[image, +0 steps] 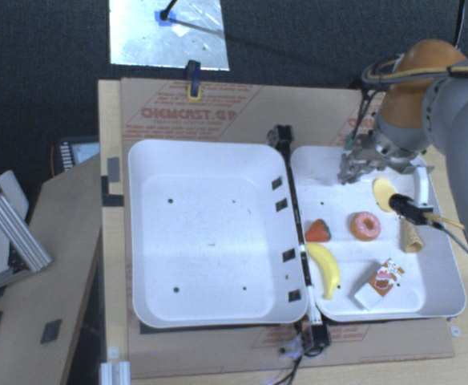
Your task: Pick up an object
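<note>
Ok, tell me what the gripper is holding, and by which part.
Nothing that can be seen. The gripper hangs over the back of the right bin, away from the strawberry, doughnut and banana.

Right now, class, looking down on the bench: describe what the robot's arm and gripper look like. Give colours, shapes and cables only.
The arm is thick, rounded and grey, with a glossy orange band bulging above the wrist. Thin dark cables loop beside that band. The wrist narrows to a grey metal gripper, small and angular against the smooth arm.
</note>
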